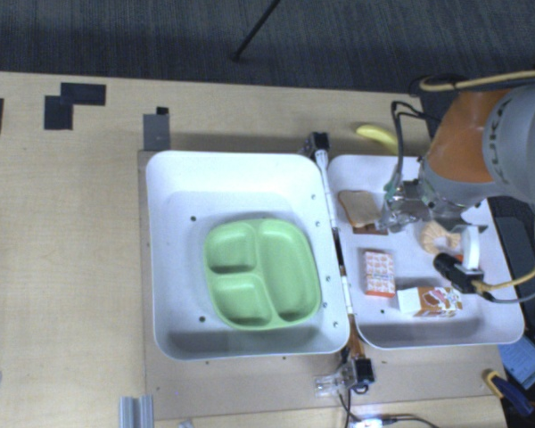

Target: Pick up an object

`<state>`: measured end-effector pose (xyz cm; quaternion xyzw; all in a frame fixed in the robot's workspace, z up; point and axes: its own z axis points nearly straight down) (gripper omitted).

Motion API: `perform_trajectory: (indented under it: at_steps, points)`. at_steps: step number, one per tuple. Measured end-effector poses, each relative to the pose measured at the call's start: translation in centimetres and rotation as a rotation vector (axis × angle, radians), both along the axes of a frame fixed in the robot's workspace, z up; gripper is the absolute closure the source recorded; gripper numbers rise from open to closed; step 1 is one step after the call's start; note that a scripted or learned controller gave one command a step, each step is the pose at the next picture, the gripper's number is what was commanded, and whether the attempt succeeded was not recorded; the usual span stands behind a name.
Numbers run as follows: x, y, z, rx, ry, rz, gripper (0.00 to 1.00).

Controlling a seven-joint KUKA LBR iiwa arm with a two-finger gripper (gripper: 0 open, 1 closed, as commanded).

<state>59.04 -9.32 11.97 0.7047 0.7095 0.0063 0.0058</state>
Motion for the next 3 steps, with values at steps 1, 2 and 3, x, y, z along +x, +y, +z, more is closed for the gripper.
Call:
perform_trajectory:
  at_steps: [1,2,3]
  points:
    - [0.0,0.0,0.0,0.000,0.000,0.000,0.00]
    - [-1.1,0.6,-3.3,-0.001,0.011,-0.006,0.00]
    - [-0.9,0.7,-2.2,-0.001,0.006,-0.005,1.00]
